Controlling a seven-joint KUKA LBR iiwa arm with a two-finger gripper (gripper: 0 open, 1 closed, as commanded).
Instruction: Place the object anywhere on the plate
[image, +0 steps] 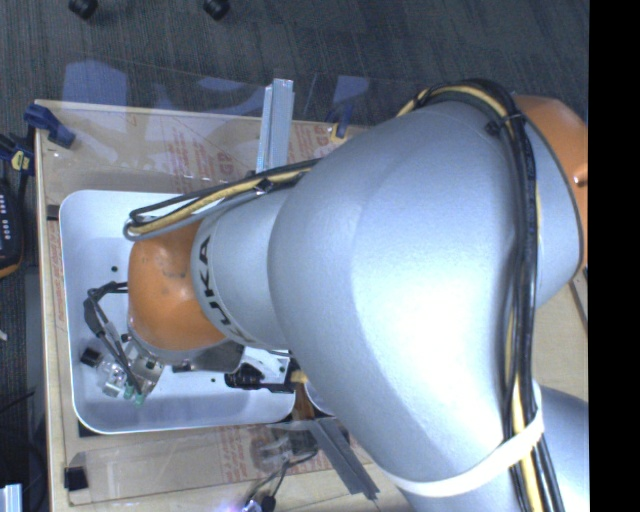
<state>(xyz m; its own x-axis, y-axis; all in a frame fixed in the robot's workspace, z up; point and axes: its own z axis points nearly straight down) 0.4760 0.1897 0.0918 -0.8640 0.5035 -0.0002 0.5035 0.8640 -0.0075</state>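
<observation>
In the camera view, the grey arm (400, 300) comes in from 3 o'clock and covers the greater part of the picture, so much of the two bins is hidden under it. What stays open to the eye is the white bin (80, 230) at 9 o'clock, standing on the surface (180, 450). The bare floor of this bin, as far as it can be seen, carries no loose thing that I can name.

The orange band (165, 285) sits over the middle of this bin. Below it the pincer (125, 378) points toward 7 o'clock, low and near the bin's floor, close to the bin's 7 o'clock corner. Whether the pincer is released or clenched, I cannot tell; it is too small and too dark. At its tip there is a greenish speck (136, 396). I cannot tell whether this belongs to the pincer or is a separate thing.

Where the object lies I cannot tell, and the plate may be hidden under the arm. My judgement is that the task is not finished: no placing can be confirmed, and the carrying to the plate and the release are probably still to do.
</observation>
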